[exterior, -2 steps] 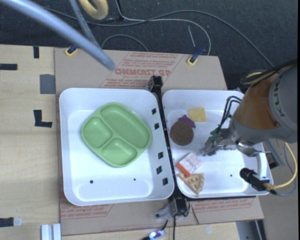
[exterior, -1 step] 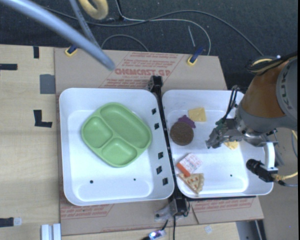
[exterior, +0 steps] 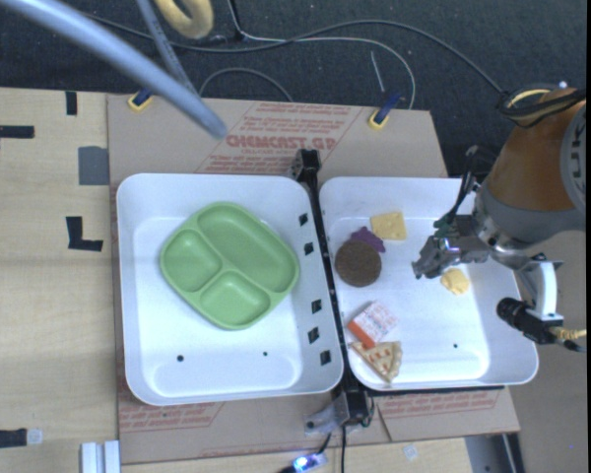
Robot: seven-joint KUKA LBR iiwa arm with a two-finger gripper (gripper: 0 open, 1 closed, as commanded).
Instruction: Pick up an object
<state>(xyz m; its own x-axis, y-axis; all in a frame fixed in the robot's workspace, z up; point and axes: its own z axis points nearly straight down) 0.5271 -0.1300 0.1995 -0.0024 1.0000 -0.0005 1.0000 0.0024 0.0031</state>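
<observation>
Jaws first: on the gripper they are a dark, blurred cluster from this angle, and whether they stand apart or together I cannot tell. Nothing shows between them. The gripper sits low over the right bin, toward its right edge, with the grey and orange arm coming in from that side.

Just beside the gripper, on its right, lies a small yellow piece, near the bin's right edge; whether they touch I cannot tell. Across the bin, near the top edge, there's a yellow cheese-like wedge. Below and left of it a small purple item touches the top of a round brown disc, close to the bin's left edge.

Down toward the bottom-left corner, a pink-and-white packet lies just above a tan triangular slice, with an orange sliver between them on the left.

Over in the left bin, a green divided plate rests near the middle, tilted diagonally to the edges. Both bins sit on a cardboard sheet on the bench.
</observation>
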